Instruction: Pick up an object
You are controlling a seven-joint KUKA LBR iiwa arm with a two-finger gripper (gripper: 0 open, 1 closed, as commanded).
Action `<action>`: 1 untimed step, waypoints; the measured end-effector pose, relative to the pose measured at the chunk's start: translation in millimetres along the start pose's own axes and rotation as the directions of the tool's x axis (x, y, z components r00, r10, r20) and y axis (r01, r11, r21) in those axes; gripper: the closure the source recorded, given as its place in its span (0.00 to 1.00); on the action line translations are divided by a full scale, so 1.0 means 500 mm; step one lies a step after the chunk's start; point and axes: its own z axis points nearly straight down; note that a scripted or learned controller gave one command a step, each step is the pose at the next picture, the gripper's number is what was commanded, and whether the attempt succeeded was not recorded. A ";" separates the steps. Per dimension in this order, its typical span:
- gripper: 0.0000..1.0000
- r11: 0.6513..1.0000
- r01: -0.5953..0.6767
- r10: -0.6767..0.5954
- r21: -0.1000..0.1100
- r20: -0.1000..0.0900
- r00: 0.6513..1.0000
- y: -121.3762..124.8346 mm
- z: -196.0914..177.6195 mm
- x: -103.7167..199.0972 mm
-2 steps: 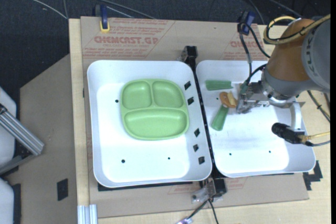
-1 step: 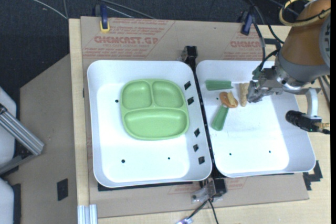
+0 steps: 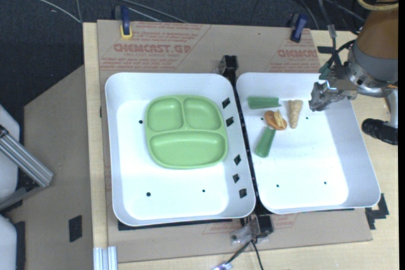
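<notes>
Four small items lie left of your gripper point(image 3: 320, 100), jaws' state unclear; centre squarely over the cone point(image 3: 295, 112) before descending.

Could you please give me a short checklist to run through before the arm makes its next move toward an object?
1. Objects lie in the right bin: ok. Two green sticks, an orange-brown piece and a tan cone.
2. Gripper is over the right bin: ok, just right of the tan cone.
3. Gripper is carrying nothing: cannot tell.
4. A target lies apart from the rest: ok, the lower green stick has bare floor on its right side.
5. Green divided plate is out of the way: ok, it lies in the left bin.
</notes>
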 end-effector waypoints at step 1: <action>1.00 1.000 0.000 0.000 0.001 0.000 1.000 0.004 -0.102 0.000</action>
